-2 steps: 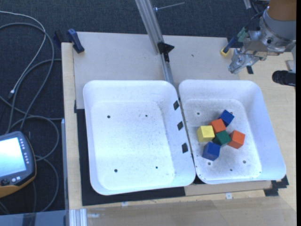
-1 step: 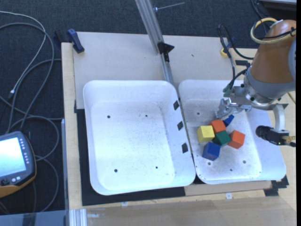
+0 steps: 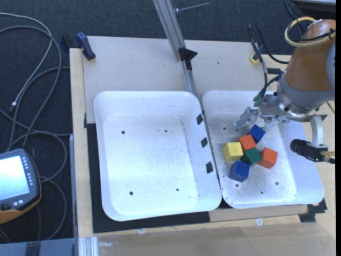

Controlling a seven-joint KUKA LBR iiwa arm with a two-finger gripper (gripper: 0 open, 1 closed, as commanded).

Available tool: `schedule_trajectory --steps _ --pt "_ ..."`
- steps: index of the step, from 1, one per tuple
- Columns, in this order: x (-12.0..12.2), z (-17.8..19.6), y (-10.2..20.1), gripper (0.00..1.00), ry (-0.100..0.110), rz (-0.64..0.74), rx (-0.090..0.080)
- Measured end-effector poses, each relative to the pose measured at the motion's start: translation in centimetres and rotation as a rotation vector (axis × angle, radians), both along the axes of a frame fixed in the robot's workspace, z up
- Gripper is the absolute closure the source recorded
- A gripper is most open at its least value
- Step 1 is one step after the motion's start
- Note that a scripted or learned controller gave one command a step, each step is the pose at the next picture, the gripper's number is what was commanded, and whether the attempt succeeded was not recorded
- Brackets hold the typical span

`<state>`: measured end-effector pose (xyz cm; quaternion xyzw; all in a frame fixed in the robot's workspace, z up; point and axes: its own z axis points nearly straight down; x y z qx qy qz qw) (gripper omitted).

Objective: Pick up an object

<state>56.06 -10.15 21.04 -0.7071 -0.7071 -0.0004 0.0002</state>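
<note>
Gripper [image 3: 246, 119] over the right bin [image 3: 298, 193], at the far edge of the block cluster, just left of a blue block [image 3: 257, 133]; hold on anything impossible to tell. Best to drop straight onto that far blue block, clear of the orange block [image 3: 247, 142] touching it.

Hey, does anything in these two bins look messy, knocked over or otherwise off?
Nothing looks spilled or broken. The blocks sit in a loose, tilted cluster in the right bin: yellow block, green block, two orange, two blue. The gripper hangs beside the cluster's upper edge.
</note>
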Motion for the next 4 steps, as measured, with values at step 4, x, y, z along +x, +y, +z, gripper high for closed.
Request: schedule_trajectory --steps 4 --pt "-7.9 -11.1 2.0 0.00 0.004 0.000 0.002"
